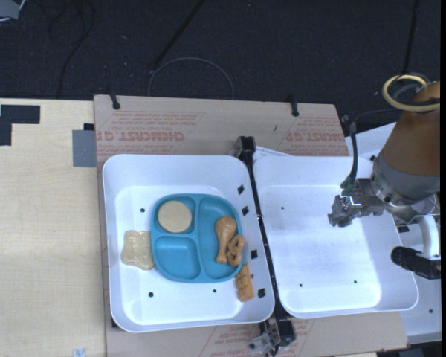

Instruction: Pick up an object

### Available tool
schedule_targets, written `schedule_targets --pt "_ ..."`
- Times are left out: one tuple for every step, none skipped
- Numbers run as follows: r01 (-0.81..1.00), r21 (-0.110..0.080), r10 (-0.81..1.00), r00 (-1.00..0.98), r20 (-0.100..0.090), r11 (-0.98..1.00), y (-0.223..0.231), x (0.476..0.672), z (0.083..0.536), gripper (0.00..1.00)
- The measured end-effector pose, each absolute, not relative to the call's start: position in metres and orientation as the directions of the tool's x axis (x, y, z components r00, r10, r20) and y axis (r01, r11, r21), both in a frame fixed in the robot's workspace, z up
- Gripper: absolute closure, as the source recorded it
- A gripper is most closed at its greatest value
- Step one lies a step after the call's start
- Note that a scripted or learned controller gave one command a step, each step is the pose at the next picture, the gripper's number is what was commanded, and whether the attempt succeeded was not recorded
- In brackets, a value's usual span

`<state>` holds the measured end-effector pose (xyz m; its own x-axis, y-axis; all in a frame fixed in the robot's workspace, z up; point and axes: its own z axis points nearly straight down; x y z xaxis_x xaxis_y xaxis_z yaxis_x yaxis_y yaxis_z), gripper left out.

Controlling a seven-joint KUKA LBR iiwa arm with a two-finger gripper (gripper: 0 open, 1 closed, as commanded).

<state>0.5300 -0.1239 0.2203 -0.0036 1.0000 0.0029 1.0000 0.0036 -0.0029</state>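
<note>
While all the food sits in the left bin [126,192], on and beside the plate [180,262], the gripper [343,213] hangs over the right bin [372,292]; its grip I cannot tell; a pick needs a move across.

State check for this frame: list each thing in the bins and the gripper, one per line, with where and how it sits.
Blue tray: flat in left bin.
Round cookie: in the tray's upper-left compartment.
Drumstick: in the tray's right compartment.
Pretzel: in the right compartment, beside the drumstick.
Bread slice: on the bin floor, against the tray's left edge.
Brown piece: on the bin floor, at the tray's lower-right corner.
Gripper: over right bin.
</note>
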Motion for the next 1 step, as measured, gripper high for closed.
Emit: schedule_targets --pt "1.0 -0.004 1.0 -0.006 0.004 0.006 -0.0613 0.5252 0.2252 1.0"
